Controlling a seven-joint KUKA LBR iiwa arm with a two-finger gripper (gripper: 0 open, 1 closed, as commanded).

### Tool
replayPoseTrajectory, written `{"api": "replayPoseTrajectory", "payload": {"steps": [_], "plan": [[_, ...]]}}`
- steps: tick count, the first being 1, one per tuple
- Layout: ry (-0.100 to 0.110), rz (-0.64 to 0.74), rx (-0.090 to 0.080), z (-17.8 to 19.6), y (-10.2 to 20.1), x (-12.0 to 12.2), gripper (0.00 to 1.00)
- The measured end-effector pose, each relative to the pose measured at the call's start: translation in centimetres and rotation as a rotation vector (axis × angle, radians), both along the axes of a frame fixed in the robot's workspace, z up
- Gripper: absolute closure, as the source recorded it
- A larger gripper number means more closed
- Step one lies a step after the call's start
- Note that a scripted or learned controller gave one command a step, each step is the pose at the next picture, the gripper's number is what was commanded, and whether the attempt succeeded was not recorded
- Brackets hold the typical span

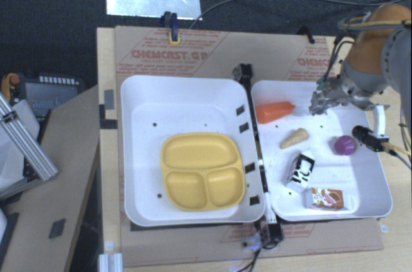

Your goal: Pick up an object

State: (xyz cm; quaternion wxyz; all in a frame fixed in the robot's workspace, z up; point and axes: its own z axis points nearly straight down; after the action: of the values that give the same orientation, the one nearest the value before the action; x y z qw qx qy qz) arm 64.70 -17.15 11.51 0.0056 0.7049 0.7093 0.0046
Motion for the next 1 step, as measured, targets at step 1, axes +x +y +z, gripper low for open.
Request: {"api": "replayPoseTrajectory", "payload": {"steps": [1], "plan": [[0.008, -0.006, 0.000, 5.19, -0.39, -0.75, 1.00]]}}
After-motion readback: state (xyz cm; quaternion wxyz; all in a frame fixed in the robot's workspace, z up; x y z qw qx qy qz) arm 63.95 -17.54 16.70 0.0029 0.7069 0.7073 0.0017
